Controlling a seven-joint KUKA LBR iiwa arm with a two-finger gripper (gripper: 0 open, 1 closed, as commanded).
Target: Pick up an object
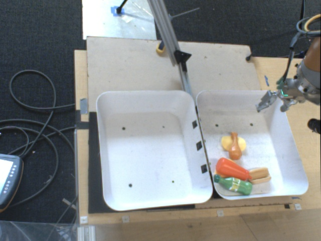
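So the gripper [274,100] is up over the far right part of the right bin [291,149], fingers look spread open with nothing between them. It's hanging well apart from all the toys, which sit in a clump below and a bit left of it in the picture, toward the near end of that bin.

What's in the clump: a yellow piece [239,143] with an orange-brown pin [234,146] lying across it, closest to the gripper. Further off is a carrot [232,168], then a green bottle [233,184] just past the carrot and touching it, and a hot dog [259,174] tucked at the carrot's right end. The left bin [145,149] is off to the gripper's left, past the divider wall.

My guess on handling: these look like small hard plastic play food, so light, stiff, and kinda slick and rounded. Nothing fragile. The risk is stuff squirting out sideways when the fingers close, or grabbing two at once since the carrot, bottle and hot dog are jammed together.

If it were me I'd go for the pin, since it's set apart from the clump. Pinch it across its narrow middle, fingers on either long side. The carrot would also work, across its fat end, but the bottle crowds one side.
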